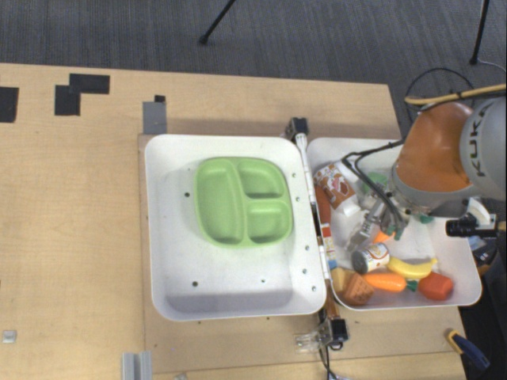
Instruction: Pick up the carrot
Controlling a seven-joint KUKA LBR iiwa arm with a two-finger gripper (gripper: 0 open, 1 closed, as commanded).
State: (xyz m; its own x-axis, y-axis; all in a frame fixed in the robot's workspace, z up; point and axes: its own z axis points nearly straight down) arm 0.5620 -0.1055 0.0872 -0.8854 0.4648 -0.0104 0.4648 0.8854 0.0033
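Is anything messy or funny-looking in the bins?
A little. The toys sit heaped in the right bin: the carrot lies jammed between the banana and a brown piece. The green tray sits neatly in the left bin.

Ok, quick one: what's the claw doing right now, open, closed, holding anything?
Claw: down in the right bin, just above the carrot; whether it is open or closed cannot be told, and nothing visibly held.

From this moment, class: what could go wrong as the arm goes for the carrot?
1. The carrot lies packed between the banana and a small can, so the gripper may catch a neighbour instead.
2. It lies close to the right bin's front wall, which could block a finger.
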